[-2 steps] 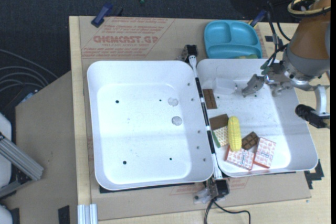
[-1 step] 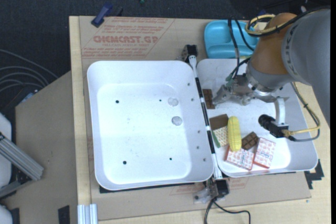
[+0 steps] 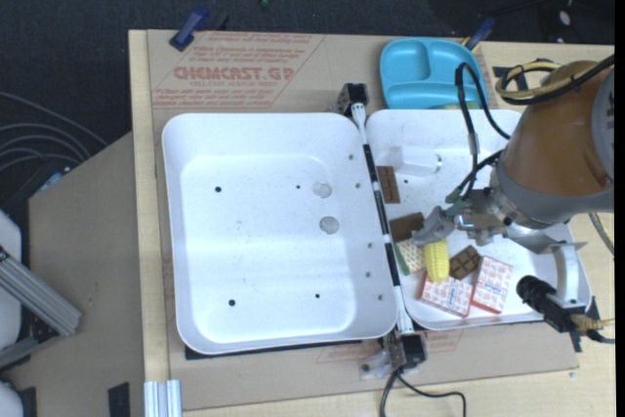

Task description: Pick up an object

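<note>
The arm reaches in from the right of the frame, and its gripper (image 3: pixel 441 228) sits low over the right bin (image 3: pixel 430 127), just above a huddle of small things in the bin's lower left corner. The likeliest thing to pick is the yellow corn cob (image 3: pixel 437 259), which lies directly below the gripper in the picture, almost touching its tip. The cob's long axis runs nearly straight up and down the frame, one end pointing toward the gripper and the other toward the bin's near rim. A brown block (image 3: pixel 405 228) lies just to the upper left of the cob, another brown piece (image 3: pixel 466 261) sits close on its right, and two red and white packets (image 3: pixel 471 290) lie just below and to the right. The crowding looks like the main risk for a clean grip. Whether the gripper is spread or closed I cannot tell from this slant, and nothing can be seen held in it. The left bin (image 3: pixel 273 220) is well apart from the gripper.
</note>
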Controlling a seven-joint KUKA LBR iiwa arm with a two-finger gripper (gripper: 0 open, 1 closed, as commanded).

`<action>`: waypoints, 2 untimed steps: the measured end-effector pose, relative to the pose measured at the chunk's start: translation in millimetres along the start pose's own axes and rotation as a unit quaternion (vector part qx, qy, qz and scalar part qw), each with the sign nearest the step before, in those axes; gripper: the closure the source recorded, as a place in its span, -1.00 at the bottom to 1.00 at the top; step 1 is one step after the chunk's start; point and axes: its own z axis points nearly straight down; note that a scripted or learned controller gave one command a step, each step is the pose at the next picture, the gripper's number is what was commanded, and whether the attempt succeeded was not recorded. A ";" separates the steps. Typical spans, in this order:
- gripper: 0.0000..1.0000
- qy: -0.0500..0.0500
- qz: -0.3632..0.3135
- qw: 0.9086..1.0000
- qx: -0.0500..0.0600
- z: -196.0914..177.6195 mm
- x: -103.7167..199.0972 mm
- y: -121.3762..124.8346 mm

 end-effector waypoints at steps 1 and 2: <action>-1.00 -0.001 0.001 1.000 -0.003 97.6 -33.4 50.1; 1.00 -0.001 0.001 1.000 -0.004 87.9 -32.2 50.5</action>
